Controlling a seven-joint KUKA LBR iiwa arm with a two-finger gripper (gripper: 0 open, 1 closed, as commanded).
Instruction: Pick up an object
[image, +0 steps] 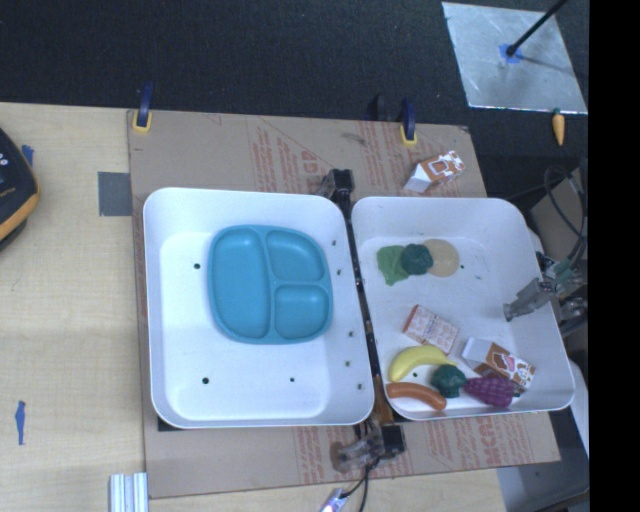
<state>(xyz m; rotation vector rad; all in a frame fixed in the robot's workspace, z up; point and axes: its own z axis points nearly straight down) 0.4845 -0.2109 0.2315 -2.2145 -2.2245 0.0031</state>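
So the grey two-finger gripper (520, 305) is poking in over the right edge of the right white bin (500, 215); can't tell how it's set, too small and blurry. The toys sit apart from it: a yellow plastic banana (415, 360), an orange hot dog (415, 396) and purple grapes (489, 390) along the near wall below-left of it. The left white bin (165, 300) holds a blue divided plate (270, 283).
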